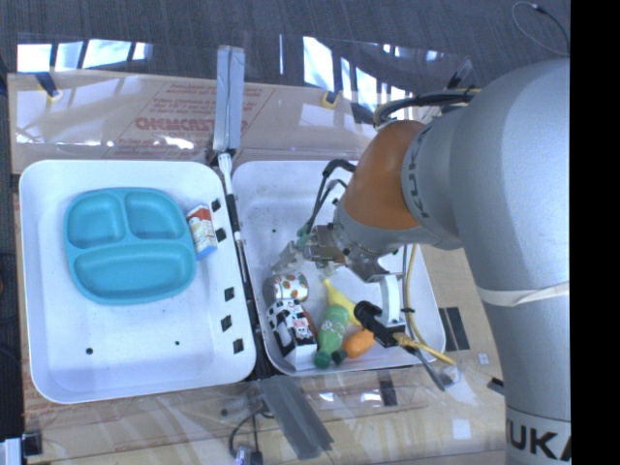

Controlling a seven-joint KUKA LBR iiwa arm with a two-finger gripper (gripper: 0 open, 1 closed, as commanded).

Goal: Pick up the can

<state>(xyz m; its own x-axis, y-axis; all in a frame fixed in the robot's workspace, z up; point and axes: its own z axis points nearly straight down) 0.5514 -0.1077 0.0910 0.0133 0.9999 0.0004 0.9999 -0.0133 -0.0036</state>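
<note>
Gripper [296, 252] is low in the right bin [260, 194], mostly covered by the arm's [455, 177] orange wrist band and grey body. Its tip is a small metal blur, so cannot tell how wide it stands or whether it holds anything. The arm hides much of the right bin's far and right side. The arm itself is cut off at the right edge.

Can [290, 287]: small, shiny, round, in the right bin near its left wall. It sits just below and slightly left of the gripper in view, very close. Contact cannot be judged. Label unreadable.

Just in front of the can is a black-and-white spotted toy [289, 325], touching or nearly so. Right of that is a cluster: a yellow piece [338, 299], a green bottle-shaped thing [330, 334], an orange piece [358, 344]. They overlap and the shapes are hard to separate.

Left bin [39, 289]: blue divided plate [128, 245], with a small red, white and blue container [201, 231] at the plate's right edge, against the bin wall. It is well apart from the gripper. Both bins sit on the counter [145, 424].
</note>
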